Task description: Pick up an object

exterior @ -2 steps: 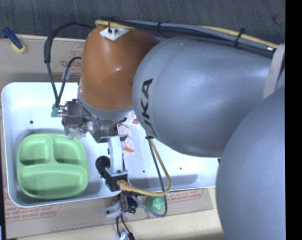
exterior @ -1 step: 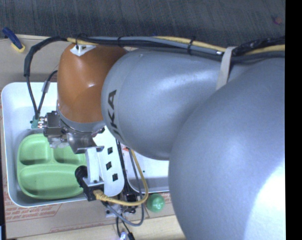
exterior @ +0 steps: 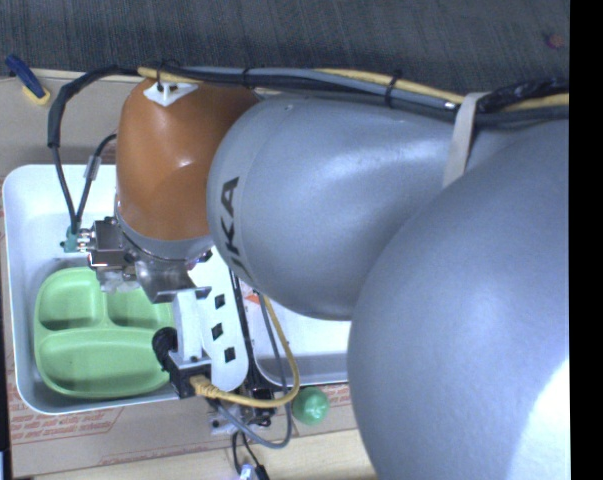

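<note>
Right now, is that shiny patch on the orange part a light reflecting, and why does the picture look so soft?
In the camera view, yes: pale glare streaks the orange band and the grey arm, suggesting overhead light. The whole camera view is slightly soft and grainy; the arm, close to the lens, looms large and casts shade over the green tray in the white bin.

Divided tray (exterior: 86, 343) in left bin (exterior: 21, 193); arm (exterior: 311, 218) above it; small ball (exterior: 310, 405) outside bin's near rim.

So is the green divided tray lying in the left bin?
Yes, the green tray lies flat in the left bin, near its front left corner.
</note>
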Tool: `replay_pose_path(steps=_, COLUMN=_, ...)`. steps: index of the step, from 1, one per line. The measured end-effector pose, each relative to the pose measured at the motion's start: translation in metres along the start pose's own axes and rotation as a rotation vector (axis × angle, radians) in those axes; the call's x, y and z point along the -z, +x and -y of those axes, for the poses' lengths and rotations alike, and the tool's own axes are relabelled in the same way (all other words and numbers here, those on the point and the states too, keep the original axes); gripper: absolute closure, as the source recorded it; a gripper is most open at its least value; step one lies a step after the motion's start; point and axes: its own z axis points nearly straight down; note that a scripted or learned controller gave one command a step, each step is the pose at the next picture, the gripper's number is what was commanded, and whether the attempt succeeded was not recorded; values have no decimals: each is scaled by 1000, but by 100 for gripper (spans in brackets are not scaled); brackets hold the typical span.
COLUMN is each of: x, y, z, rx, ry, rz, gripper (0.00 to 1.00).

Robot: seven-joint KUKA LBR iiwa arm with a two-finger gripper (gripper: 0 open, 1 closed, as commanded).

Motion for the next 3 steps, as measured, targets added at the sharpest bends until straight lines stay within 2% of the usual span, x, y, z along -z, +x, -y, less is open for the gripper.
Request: replay_pose_path(steps=3, x=30, y=2, z=-1, rx=22, ry=-4, rz=-1, gripper=100)
